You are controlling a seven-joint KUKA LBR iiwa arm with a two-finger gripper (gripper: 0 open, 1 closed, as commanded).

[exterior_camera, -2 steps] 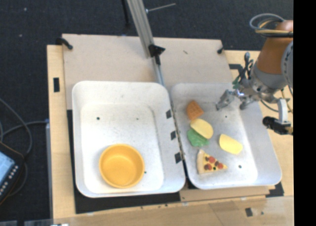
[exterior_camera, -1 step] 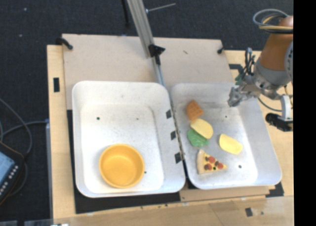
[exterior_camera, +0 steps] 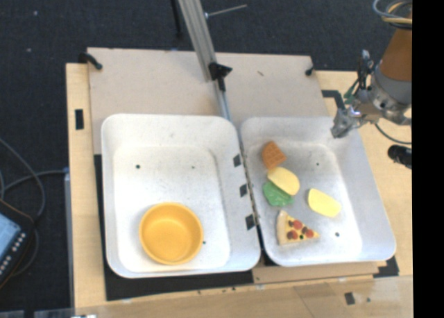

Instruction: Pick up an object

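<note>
Nearest the camera, the left bin (exterior_camera: 118, 171) holds a yellow bowl (exterior_camera: 171, 232) upright in its near part. In the right bin (exterior_camera: 361, 191), from near to far: a pizza slice (exterior_camera: 294, 228); a yellow oval piece (exterior_camera: 324, 203); a green piece (exterior_camera: 277, 194) with a pale yellow piece (exterior_camera: 284, 180) overlapping its far edge; an orange waffle-like piece (exterior_camera: 272, 153). Farthest, my gripper (exterior_camera: 341, 126) hangs over the right bin's far right corner, well apart from every piece and gripping nothing I can see; whether it is apart or together, I cannot tell.
</note>
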